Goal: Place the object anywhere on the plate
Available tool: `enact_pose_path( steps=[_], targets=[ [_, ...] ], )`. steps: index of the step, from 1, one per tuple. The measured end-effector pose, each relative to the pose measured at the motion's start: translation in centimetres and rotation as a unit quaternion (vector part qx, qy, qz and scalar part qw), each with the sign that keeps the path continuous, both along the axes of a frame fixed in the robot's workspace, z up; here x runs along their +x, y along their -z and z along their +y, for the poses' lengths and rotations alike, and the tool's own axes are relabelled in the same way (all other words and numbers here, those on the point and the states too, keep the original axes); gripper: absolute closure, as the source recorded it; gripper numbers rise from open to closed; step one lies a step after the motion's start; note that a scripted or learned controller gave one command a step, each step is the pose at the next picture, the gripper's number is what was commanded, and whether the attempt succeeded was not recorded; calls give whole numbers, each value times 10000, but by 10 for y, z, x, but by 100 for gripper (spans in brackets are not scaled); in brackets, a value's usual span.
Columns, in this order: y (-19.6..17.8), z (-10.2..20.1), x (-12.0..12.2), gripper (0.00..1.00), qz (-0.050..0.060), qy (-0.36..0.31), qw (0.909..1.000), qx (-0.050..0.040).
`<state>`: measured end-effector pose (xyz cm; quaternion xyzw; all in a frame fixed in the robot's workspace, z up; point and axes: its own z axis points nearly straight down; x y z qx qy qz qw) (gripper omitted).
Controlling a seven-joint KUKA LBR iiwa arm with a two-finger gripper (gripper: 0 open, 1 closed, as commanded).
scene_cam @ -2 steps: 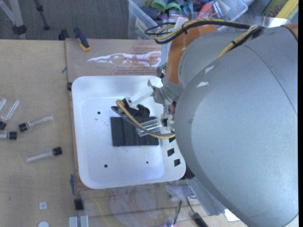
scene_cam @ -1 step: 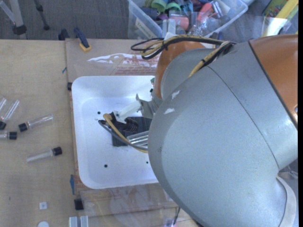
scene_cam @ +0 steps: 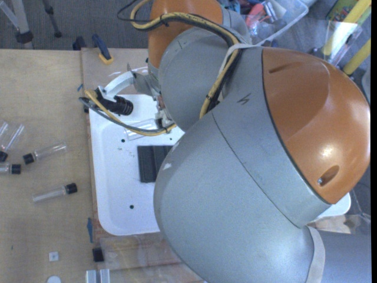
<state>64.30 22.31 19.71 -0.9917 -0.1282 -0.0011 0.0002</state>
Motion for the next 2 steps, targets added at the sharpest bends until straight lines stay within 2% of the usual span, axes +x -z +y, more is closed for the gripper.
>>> enact_pose_path(
  steps=[1,2],
  targets=[
    [107,1,-133,100,16,284,9996,-7],
    [6,-66,-164,100,51,-1248,9922,-1]
  ],
)
